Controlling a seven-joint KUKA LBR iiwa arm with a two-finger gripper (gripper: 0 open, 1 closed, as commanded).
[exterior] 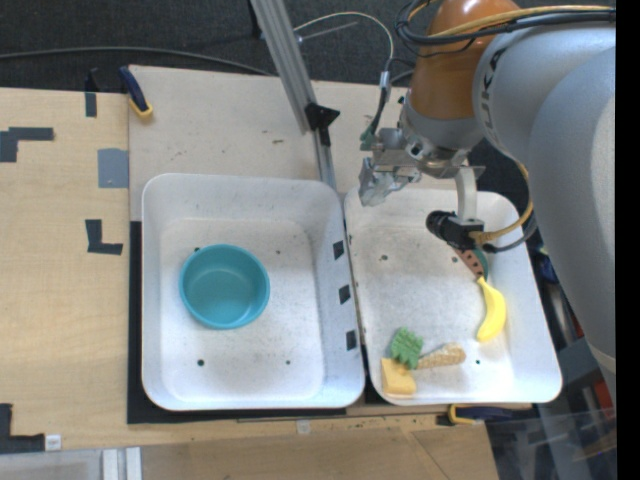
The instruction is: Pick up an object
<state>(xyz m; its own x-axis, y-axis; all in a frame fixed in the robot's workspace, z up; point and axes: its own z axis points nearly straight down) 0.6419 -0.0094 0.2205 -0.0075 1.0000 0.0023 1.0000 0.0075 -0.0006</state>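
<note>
While the grey two-finger gripper (378, 183) hangs empty over the right white bin's (520, 383) far corner, fingers seemingly together, yellow plastic banana (490, 313) lies unclaimed.

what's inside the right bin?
The right bin holds a banana, a green toy, a yellow block and a tan stick. The arm covers its far right corner.

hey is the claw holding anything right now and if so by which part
Nothing is seen between the claw's fingers. It hangs above the right bin's far left corner, apart from the banana.
</note>
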